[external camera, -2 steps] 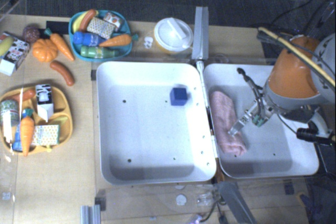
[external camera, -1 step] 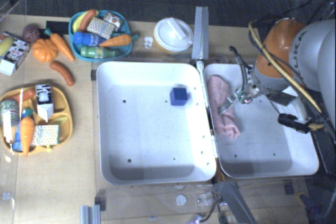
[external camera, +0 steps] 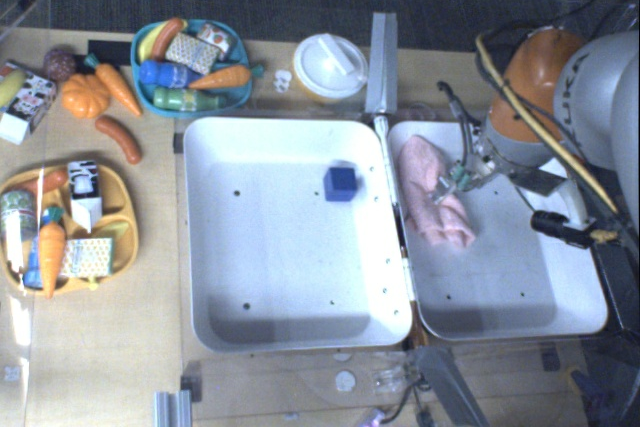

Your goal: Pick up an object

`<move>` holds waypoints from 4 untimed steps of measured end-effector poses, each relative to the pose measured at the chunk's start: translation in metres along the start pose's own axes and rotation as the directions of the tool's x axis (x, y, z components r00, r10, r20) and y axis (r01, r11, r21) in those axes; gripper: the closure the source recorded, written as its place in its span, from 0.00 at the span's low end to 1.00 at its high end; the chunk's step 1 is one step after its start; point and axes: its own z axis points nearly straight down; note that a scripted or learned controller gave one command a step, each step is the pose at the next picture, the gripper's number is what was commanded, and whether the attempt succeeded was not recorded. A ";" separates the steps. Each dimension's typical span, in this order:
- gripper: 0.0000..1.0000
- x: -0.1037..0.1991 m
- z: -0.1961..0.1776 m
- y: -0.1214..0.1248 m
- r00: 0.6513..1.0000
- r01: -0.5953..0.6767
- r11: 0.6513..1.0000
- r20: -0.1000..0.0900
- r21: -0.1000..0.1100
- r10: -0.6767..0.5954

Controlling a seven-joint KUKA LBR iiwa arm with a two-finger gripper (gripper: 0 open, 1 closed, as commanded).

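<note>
Reaching in from the right, the grey arm (external camera: 590, 85) with its orange band hangs its claw (external camera: 452, 183) low over the right bin (external camera: 520, 300), right at the edge of a pink cloth (external camera: 432, 190). The cloth lies crumpled along the left side of that bin, close to the wall shared with the left bin (external camera: 280, 305). The claw tips sit at or just above the cloth's right side; I cannot tell how the claw is set, nor whether any cloth is caught in it. A small blue cube (external camera: 341, 182) rests alone in the left bin, toward its upper right corner, well apart from the claw. On the surface (external camera: 150, 355) to the left stand a blue bowl (external camera: 190, 65) and a yellow plate (external camera: 65, 230), both filled with toy food, and a white lid (external camera: 331, 65) lies behind the bins.
</note>
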 end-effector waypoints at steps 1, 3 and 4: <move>1.00 0.001 -0.080 0.069 0.942 0.336 0.942 -0.012 0.012 -0.336; 1.00 0.073 -0.095 0.099 0.913 0.407 0.913 -0.012 0.010 -0.407; 1.00 0.101 -0.080 0.120 0.893 0.449 0.893 -0.015 0.009 -0.449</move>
